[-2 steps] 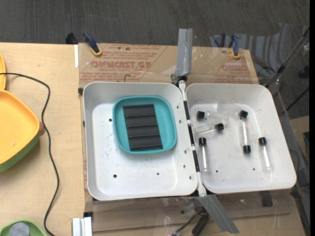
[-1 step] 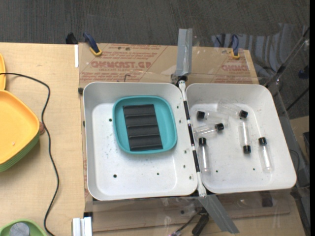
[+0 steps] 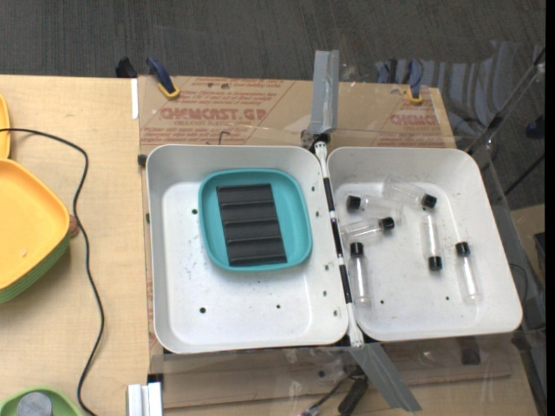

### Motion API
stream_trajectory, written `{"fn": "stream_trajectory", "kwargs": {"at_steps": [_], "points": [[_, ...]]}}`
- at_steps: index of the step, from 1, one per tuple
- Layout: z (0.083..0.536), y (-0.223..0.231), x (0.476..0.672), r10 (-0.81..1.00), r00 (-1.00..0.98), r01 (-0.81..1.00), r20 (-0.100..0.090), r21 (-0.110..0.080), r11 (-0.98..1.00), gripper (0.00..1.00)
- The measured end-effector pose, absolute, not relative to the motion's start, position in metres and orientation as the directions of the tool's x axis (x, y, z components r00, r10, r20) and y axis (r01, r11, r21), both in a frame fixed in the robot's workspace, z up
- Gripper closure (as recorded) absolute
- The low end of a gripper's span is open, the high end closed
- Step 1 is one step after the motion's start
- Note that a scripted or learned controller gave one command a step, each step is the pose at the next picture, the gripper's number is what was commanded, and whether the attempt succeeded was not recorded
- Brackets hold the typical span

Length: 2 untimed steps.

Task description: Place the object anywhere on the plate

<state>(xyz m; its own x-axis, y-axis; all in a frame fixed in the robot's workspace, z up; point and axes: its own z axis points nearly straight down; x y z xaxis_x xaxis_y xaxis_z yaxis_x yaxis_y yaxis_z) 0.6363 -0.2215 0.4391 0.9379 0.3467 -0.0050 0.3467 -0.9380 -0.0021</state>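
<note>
Beside the teal plate (image 3: 255, 218), six clear vials (image 3: 431, 243) loose in right bin (image 3: 486, 315).

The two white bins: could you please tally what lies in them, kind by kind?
Clear plastic tubes with black caps: 6
Teal rounded-square plate: 1
Black ridged pad on that plate: 1
Total: 8
</note>
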Motion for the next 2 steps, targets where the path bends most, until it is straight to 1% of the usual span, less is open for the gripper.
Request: {"fn": "stream_trajectory", "kwargs": {"at_steps": [1,2], "points": [[0.440,-0.222,0.640,0.221,0.975,0.221,-0.004,-0.001,-0.975,0.00],[0.439,-0.222,0.653,0.204,0.979,0.204,-0.005,-0.001,-0.979,0.00]]}}
